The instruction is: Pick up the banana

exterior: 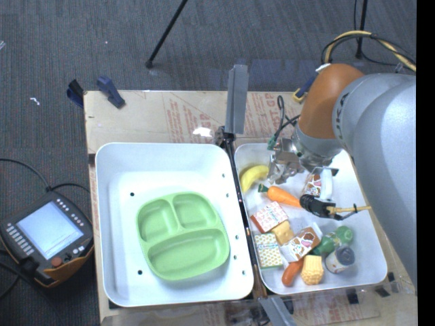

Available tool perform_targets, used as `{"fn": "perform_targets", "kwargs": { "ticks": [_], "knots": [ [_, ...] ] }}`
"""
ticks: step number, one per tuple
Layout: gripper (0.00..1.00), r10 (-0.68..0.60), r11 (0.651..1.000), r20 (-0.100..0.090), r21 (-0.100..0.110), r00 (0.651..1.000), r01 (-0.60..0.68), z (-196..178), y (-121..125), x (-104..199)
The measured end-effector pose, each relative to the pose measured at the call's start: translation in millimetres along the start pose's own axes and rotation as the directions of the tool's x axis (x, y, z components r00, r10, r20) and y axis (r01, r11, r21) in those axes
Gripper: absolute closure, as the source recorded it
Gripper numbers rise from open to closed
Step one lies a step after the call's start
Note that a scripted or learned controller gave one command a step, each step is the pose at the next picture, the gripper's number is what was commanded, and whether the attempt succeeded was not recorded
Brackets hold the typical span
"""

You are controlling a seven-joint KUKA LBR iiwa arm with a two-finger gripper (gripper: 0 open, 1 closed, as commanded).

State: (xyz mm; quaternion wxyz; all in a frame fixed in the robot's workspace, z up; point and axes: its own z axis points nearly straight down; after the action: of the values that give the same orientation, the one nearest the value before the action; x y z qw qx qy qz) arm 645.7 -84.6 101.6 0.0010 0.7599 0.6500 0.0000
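1. Yellow banana [253, 177] lay at the right bin's [370, 233] upper-left corner, long axis slanting.
2. Gripper [280, 173] hung just right of it; a leftward shift looked needed.
3. Could not tell the fingers' spread.

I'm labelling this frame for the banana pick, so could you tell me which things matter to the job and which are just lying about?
Job:
banana, right bin, gripper beside the banana

Lying about:
carrot
corn cob
small boxes
green divided plate in the left bin
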Motion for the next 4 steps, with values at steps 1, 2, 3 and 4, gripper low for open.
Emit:
{"fn": "perform_targets", "kwargs": {
  "ticks": [1,2,3,4],
  "knots": [
    [1.00,-0.144,0.990,-0.002,-0.004,0.990,0.144,-89,-7,48],
    [0.00,-0.144,0.990,-0.001,0.004,0.990,0.144,-86,-9,47],
    [0.00,-0.135,0.991,-0.002,-0.007,0.991,0.135,-1,0,10],
    [1.00,-0.136,0.991,-0.004,0.004,0.991,0.136,-8,-2,11]
  ]
}}
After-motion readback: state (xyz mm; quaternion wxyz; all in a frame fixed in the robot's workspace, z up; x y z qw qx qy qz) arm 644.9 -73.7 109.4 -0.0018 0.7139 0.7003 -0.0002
